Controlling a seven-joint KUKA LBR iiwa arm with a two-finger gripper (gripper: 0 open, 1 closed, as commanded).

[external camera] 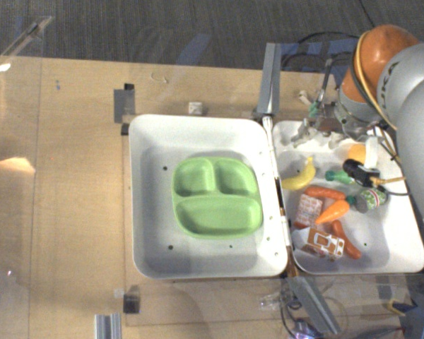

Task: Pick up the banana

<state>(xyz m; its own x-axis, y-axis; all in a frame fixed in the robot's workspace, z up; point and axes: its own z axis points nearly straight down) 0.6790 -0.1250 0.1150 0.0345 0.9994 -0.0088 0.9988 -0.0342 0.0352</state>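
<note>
Below the pincer (318,122), whose grip state could not be told, the banana (301,177) lay untouched

Banana (299,176) open above; carrots (326,195) crowd its right.

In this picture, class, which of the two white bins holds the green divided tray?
The left bin: the green tray lies in its middle; the right bin holds toy food instead.

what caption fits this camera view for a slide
Robot arm hovers over the right bin of toy food, banana near its left wall; green divided plate in left bin.
</note>
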